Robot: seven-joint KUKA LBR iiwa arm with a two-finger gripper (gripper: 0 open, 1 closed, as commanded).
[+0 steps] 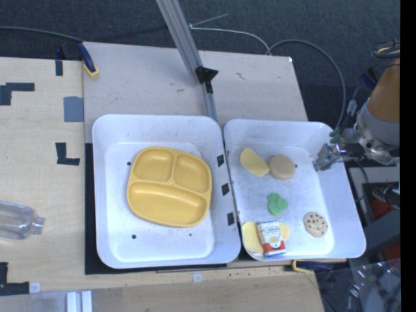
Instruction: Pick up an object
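Your table (156, 77) carries two white bins. The left bin (110, 174) holds a yellow divided plate (170, 186); the right bin (338, 200) holds every candidate: a yellow piece (254, 162), a tan round (282, 167), a small carton (271, 236), a green piece (277, 204) and a cookie (315, 224). Nothing is lifted yet. Your claw (324, 156) sits at the right bin's right rim, near the tan round; whether it's apart or together, you cannot tell. Bare floor around the green piece gives room; the carton crowds the near wall.
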